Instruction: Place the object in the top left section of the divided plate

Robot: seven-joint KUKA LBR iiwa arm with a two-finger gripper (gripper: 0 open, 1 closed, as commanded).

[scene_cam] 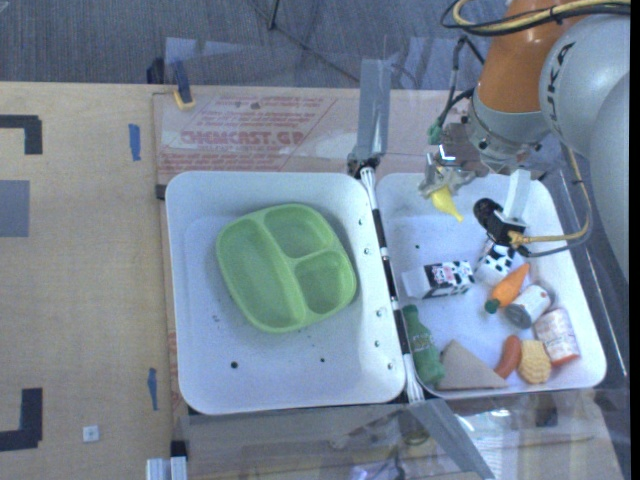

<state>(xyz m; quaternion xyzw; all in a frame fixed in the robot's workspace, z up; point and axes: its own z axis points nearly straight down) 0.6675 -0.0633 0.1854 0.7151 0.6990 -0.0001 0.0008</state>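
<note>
A light green divided plate (285,266) lies in the left bin (200,368), with one long section on its left side and two smaller ones on its right. My gripper (442,186) hangs over the far left corner of the right bin (580,268), to the right of the plate and across the divider between the bins. A small yellow object (449,206) pokes out from between its fingers, tip pointing down and to the right, lifted above the bin floor. The gripper is shut on it.
The right bin holds a black-and-white cow-print carton (447,277), a carrot (507,286), a grey can (527,306), a small jar (557,334), a cookie (535,364), a green bottle (422,343) and a tan wedge (470,368).
</note>
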